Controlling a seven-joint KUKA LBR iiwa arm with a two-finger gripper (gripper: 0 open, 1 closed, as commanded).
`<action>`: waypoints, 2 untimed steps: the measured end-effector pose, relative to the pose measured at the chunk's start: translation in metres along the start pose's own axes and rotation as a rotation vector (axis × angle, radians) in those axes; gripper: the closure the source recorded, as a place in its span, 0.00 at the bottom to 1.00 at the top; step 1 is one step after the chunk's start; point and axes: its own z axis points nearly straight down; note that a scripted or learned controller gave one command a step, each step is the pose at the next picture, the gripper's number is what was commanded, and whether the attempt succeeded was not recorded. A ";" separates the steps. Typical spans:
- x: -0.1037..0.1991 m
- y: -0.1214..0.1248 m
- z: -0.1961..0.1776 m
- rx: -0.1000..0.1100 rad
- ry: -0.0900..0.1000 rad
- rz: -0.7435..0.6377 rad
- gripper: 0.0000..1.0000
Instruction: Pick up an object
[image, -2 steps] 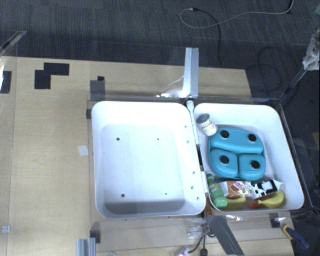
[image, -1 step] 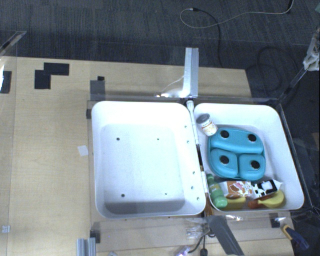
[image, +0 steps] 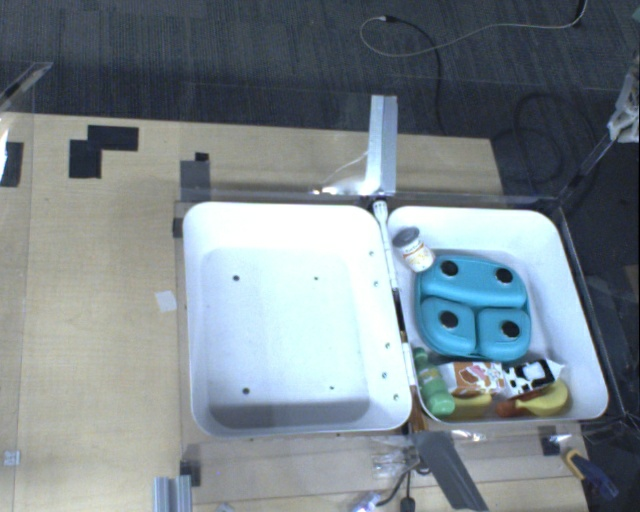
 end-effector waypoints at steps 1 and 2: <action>0.002 -0.001 0.000 0.000 0.000 0.103 1.00; -0.005 -0.007 0.001 0.003 -0.001 0.236 1.00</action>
